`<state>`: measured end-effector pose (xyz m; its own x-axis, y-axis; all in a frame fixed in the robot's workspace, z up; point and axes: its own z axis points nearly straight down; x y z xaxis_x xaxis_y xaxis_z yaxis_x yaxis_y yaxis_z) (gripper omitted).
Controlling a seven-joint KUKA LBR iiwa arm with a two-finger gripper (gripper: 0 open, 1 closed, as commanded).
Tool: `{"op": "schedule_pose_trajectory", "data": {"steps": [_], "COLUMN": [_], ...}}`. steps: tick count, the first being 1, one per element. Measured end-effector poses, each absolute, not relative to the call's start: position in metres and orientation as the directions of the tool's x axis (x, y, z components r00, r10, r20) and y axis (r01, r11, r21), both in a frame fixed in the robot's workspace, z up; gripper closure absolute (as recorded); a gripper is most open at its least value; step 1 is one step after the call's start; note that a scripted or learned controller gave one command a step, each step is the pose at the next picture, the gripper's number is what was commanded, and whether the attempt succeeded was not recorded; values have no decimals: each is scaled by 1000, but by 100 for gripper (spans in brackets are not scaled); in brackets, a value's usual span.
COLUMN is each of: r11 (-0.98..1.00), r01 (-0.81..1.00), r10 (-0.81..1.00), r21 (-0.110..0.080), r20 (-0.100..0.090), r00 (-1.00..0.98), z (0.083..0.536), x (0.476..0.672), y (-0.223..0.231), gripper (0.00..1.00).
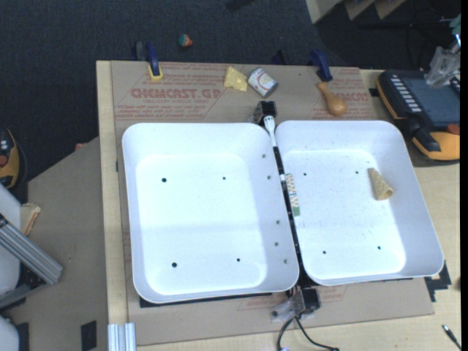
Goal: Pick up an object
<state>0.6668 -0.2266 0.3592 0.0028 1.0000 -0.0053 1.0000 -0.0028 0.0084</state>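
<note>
Pick not yet begun. Tan cone-shaped object (pixel 379 183) lying in right bin (pixel 409 247), near far right side. Pincer state: cannot tell. Next: descend over cone, close across narrow width.

Note the even, bright overhead light: both white bins (pixel 212 284) verge on glare, with a soft shadow band across the left bin's upper half. Your dark floor (pixel 66 20) reads grainy, and detail is slightly soft.

A cardboard-covered bench (pixel 183 93) is seen bearing two white bins, left (pixel 139 210) and right (pixel 417 218), side by side.
</note>
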Motion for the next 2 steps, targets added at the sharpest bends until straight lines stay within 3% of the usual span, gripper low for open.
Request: {"op": "schedule_pose_trajectory", "data": {"steps": [1,2], "r11": [2,-3], "r01": [1000,1000], "r10": [1000,1000], "r21": [-5,11], "r20": [2,-6], "r00": [-2,3], "z": [305,393], "x": [666,628], "y": [-197,-226], "gripper": [100,100]}}
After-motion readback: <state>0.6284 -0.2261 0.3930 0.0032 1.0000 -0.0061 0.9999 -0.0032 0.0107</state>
